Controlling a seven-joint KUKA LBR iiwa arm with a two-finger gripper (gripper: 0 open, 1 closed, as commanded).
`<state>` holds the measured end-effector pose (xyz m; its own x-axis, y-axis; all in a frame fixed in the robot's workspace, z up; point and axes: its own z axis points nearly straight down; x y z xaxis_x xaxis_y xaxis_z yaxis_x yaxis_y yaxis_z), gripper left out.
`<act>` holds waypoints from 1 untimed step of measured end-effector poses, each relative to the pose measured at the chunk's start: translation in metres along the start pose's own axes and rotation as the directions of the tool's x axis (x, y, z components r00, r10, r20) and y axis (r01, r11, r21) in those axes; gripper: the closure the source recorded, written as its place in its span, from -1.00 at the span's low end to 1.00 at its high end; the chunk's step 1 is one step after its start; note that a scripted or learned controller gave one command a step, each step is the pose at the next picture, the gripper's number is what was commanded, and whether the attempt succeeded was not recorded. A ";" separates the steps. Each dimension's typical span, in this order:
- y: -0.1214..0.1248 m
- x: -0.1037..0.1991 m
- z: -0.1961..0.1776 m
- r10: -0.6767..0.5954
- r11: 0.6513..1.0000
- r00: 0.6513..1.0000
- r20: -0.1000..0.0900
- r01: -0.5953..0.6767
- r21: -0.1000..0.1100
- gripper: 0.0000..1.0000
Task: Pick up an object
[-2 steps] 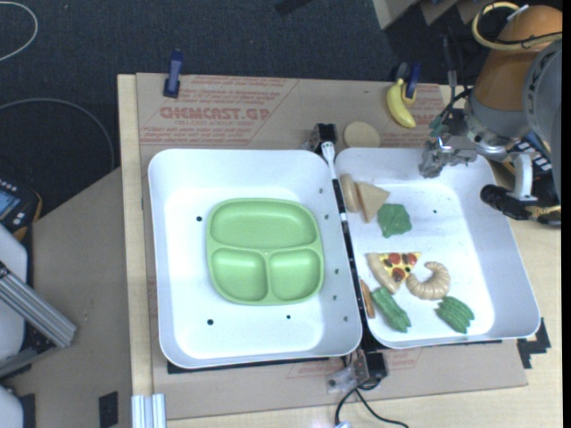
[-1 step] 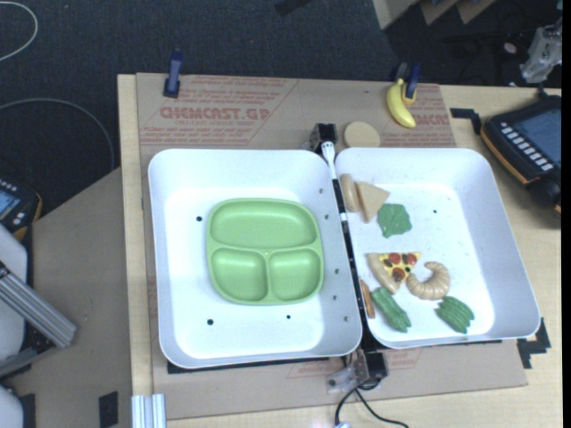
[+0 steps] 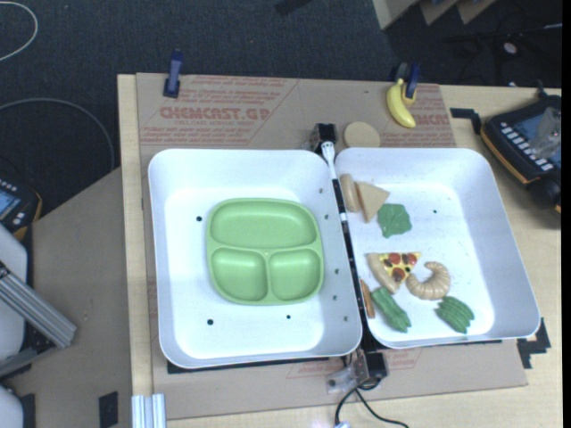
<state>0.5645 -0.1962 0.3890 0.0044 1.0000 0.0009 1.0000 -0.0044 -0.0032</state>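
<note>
Dark blue-grey carpet floor [image 3: 223,25] spreads behind the pale wooden bench [image 3: 553,266]; a thin white cable [image 3: 27,12] loops at top left, under even overhead light.

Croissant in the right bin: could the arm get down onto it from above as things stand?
Probably yes. The croissant lies uncovered in the right bin, with only the pizza slice close at its left and nothing stacked over it.

Cardboard-topped bench [image 3: 268,96] bears two white bins [image 3: 178,328], a banana [image 3: 401,105], a tan disc [image 3: 361,135]
</note>
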 end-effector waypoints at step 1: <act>0.049 -0.006 0.180 -0.006 1.000 1.000 -0.004 0.006 0.012 1.00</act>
